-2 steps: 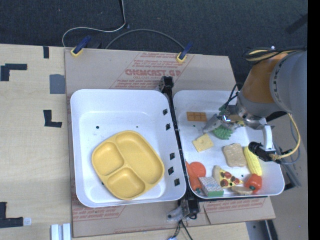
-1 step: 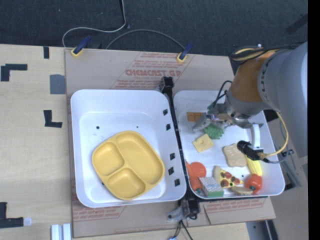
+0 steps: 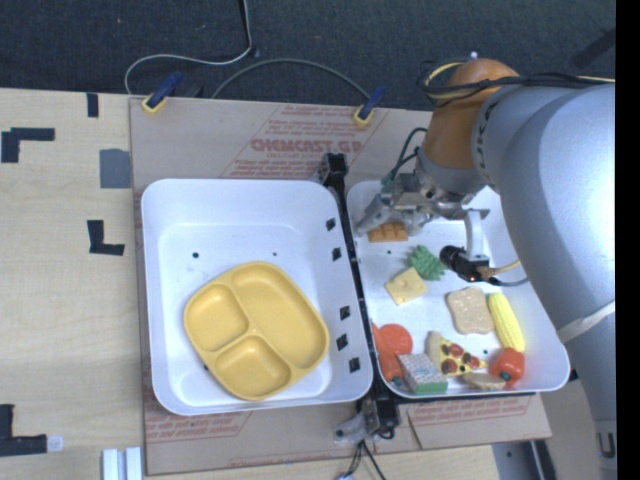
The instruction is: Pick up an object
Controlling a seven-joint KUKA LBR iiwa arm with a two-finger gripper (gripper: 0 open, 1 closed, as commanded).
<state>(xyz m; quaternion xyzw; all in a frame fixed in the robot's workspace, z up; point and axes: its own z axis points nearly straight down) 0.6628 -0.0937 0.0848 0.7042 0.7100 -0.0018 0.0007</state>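
Orange-banded and grey, the arm has its hand [image 3: 392, 211] low over the far end of the right bin [image 3: 545, 320], right above a small orange-brown toy food piece [image 3: 388, 233]; nothing looks lifted yet, so I judge the pick not done, with closing and raising left. Just nearer than the hand lie a green piece [image 3: 427, 261] and a pale yellow wedge [image 3: 406, 286], farther on a corn cob [image 3: 504, 319]. Whether the fingers are apart or together I cannot tell, since the wrist covers them.

Single fixed camera above bench, slanted downward, both white bins [image 3: 160, 268] framed, arm [image 3: 560, 188] entering right
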